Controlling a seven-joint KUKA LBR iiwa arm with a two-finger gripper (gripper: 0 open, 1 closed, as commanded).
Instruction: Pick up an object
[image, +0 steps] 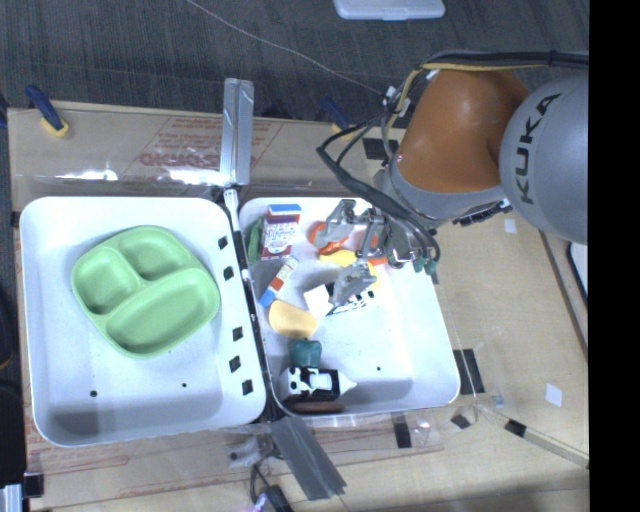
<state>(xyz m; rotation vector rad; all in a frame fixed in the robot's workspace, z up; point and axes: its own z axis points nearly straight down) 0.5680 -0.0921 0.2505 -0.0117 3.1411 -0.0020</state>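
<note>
Reaching into the right bin (425, 345), the gripper (352, 288) hangs over scattered toys. Whether its fingers are spread is unclear. A green divided plate (146, 289) lies in the left bin (60, 400).

Even, fairly bright overhead light falls across the table (520, 330). The white bins (60, 330) read clean with soft grey shading along their inner walls, and only faint shadows under the objects. A dull sheen sits on the arm's orange band (455, 125). The picture is slightly soft and grainy; small items lack crisp detail.
</note>
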